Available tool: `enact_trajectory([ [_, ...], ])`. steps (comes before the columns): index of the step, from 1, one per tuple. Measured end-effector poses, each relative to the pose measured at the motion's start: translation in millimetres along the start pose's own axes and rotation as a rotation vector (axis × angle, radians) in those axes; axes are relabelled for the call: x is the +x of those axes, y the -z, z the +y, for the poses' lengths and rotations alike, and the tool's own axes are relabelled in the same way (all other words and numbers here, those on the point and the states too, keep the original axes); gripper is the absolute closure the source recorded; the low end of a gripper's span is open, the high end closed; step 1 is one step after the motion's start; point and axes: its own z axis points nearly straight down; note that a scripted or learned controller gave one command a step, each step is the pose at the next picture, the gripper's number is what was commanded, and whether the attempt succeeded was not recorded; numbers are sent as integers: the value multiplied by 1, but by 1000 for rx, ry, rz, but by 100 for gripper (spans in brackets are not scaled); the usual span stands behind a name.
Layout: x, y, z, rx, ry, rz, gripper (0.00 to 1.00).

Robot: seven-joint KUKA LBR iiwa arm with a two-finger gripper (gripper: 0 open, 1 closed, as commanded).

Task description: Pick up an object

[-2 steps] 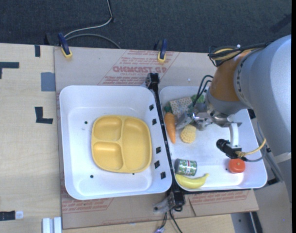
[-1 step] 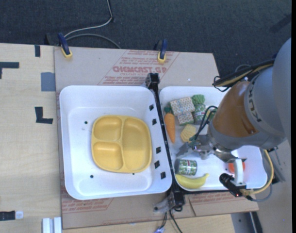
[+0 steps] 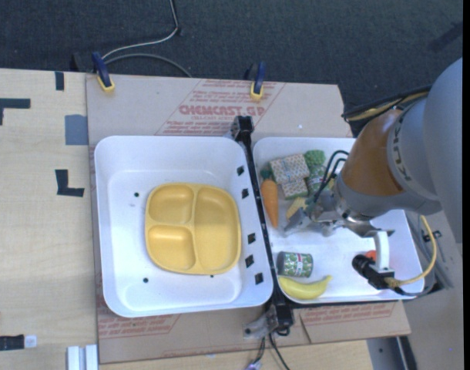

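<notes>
carrot (image 3: 270, 203) | long axis up-down in view | fingers (image 3: 297, 220) beside

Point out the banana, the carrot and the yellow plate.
banana (image 3: 304, 287): camera view, middle of its curved body.
carrot (image 3: 270, 203): camera view, middle of its orange length.
yellow plate (image 3: 193, 228): camera view, the ridge between its compartments.

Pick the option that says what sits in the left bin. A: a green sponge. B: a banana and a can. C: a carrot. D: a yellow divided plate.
D: the yellow divided plate lies flat in the left bin, while the banana, the can and the carrot lie in the right bin.
</notes>
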Motion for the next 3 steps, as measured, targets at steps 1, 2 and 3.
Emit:
enact_trajectory([
  [1, 4, 1, 75, 20, -4, 1, 0],
  [2, 2, -2, 106, 108, -21, 5, 0],
  [3, 8, 7, 116, 52, -2, -7, 100],
])
